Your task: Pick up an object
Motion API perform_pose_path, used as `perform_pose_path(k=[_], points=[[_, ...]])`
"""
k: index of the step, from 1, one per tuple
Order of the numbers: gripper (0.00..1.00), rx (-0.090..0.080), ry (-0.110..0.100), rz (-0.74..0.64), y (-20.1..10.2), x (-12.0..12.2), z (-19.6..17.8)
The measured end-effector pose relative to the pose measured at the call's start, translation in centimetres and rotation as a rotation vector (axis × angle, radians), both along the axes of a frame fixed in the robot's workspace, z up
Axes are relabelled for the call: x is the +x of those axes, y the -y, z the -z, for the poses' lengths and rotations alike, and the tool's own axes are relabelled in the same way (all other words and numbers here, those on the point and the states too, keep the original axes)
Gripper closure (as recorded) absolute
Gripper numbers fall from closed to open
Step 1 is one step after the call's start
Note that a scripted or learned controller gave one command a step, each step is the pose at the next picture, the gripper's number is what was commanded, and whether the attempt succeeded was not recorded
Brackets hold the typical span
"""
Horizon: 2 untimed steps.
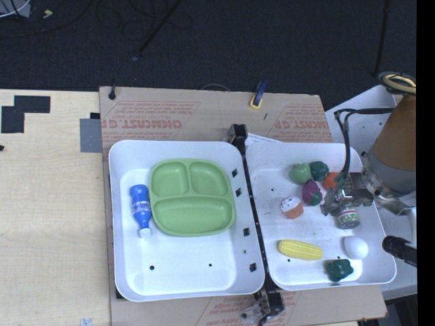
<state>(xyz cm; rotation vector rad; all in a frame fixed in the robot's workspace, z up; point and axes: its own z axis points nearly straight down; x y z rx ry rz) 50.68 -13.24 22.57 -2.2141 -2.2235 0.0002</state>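
Observation:
My gripper (342, 206) hangs low over the right bin (272, 182), near its right side, with the grey and orange arm (397, 148) coming in from the right. Just left of it lie a purple toy (312, 192), an orange piece (331, 180), a light green toy (299, 174) and a dark green one (318, 169). A small round greenish item (349, 218) sits right under the gripper; whether it is held is unclear. A small cupcake-like toy (292, 207), a yellow corn cob (300, 250), a white egg (354, 247) and a dark teal piece (338, 269) lie nearer the front.
The left bin (122, 182) holds a green divided plate (191, 197) and a blue bottle (140, 209) lying beside it. A black divider (248, 202) runs between the bins. Cardboard (170, 117) lies under both.

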Motion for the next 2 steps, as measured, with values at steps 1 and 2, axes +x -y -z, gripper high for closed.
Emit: perform_pose_path(k=[1,2], points=[[1.0,-0.002,0.0,0.0,-4.7,2.9,0.9],[1.0,-0.001,0.0,0.0,-9.1,4.9,1.7]])
